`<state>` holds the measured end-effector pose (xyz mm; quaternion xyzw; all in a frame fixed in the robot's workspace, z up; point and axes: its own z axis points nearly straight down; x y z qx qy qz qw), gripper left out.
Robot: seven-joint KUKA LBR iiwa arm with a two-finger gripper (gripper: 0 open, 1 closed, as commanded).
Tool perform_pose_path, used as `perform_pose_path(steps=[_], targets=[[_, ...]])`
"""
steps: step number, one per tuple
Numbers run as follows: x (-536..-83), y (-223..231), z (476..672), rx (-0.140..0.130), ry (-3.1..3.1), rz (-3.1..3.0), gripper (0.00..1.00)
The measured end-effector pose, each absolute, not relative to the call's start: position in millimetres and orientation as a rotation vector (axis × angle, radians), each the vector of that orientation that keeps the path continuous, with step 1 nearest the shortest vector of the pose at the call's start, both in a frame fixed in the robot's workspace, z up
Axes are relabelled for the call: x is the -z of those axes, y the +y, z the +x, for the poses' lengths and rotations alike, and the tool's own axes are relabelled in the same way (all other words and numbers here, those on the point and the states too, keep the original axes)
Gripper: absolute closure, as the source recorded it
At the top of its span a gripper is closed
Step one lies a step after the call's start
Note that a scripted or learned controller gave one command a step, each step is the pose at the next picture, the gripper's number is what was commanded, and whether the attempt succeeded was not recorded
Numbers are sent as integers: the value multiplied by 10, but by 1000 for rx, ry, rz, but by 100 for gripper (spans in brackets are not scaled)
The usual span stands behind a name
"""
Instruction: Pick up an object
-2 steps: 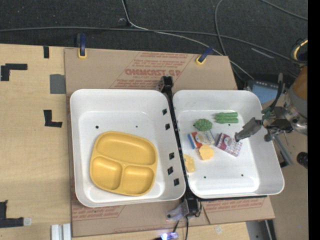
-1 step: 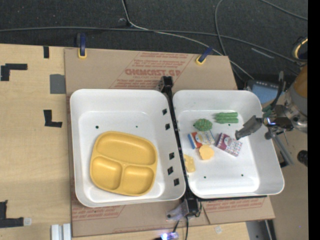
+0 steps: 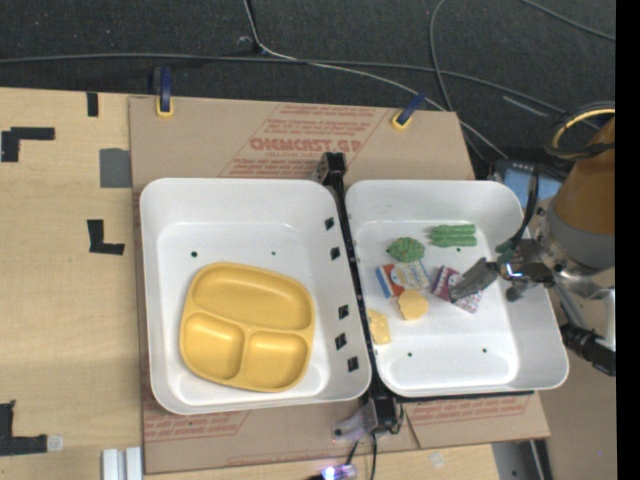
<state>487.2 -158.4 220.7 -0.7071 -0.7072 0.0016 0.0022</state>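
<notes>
The right bin point(image 3: 500, 368) holds several small items. A round green piece point(image 3: 405, 250) and a long green piece point(image 3: 453, 235) lie toward the back. A red and blue packet point(image 3: 390, 280) sits at the middle left, with a yellow chunk point(image 3: 413, 307) just in front of it. Another yellow piece point(image 3: 379, 326) rests against the left wall. A dark maroon packet point(image 3: 447, 283) lies right of the middle. My gripper point(image 3: 471, 284) reaches in from the right, low over the maroon packet's right end. Whether it touches the packet is unclear.
The left bin point(image 3: 160, 218) carries a yellow divided plate point(image 3: 247, 324). A black divider point(image 3: 345, 268) runs between the two bins. The arm's orange band point(image 3: 590, 188) and wrist hang over the right bin's right rim. Cables cross the dark area behind the bench.
</notes>
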Motion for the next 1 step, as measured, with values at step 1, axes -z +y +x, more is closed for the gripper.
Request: perform_pose_path(steps=[1], targets=[[-1772,-1591,4879,-5,-2219,-2218,0]])
